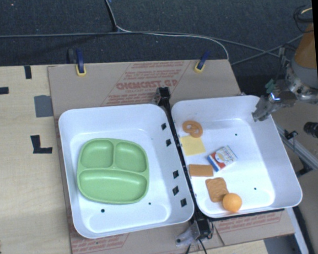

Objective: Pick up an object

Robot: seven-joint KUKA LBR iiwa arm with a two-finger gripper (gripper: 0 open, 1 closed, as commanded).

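Note:
The right bin (272,158) holds several small items along its left side: a ring-shaped pretzel (192,128), a yellow cheese slice (192,145), a small red, white and blue carton (222,157), a brown cracker (201,170), a brown biscuit (216,188) and an orange ball (232,202). My gripper (263,109) hangs over the bin's upper right corner, well right of all the items. Nothing is visible between its fingers.
The left bin (70,126) holds a green divided plate (113,170). Both bins rest on a cardboard sheet (138,81) clamped at its far edge. A black cable (140,34) crosses the dark area behind. The right bin's centre and right side are bare.

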